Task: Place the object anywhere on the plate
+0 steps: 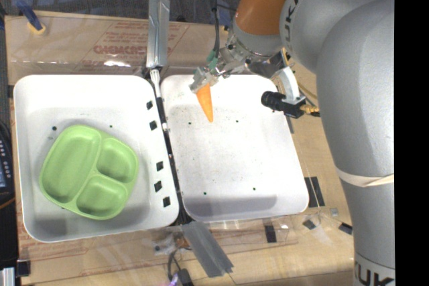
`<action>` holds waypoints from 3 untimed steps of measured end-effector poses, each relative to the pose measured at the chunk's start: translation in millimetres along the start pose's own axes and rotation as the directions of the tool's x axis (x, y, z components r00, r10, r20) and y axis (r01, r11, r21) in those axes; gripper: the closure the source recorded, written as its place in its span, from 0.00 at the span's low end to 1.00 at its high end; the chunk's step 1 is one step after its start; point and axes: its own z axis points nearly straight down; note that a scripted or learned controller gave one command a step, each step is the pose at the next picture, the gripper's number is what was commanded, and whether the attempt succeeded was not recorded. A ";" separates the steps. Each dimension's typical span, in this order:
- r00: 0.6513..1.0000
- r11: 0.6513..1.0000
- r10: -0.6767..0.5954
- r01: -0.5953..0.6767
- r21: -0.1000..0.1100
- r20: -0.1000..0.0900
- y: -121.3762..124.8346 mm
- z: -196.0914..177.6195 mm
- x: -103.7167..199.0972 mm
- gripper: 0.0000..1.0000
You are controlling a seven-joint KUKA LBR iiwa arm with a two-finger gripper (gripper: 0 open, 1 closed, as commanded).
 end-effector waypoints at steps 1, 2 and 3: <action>0.993 0.993 0.120 -0.120 0.006 -0.003 -25.0 27.4 98.8 1.00; 1.000 1.000 0.023 -0.023 0.005 -0.002 -58.9 26.8 173.3 1.00; 1.000 1.000 0.024 -0.024 0.005 -0.002 -59.0 26.8 172.6 0.00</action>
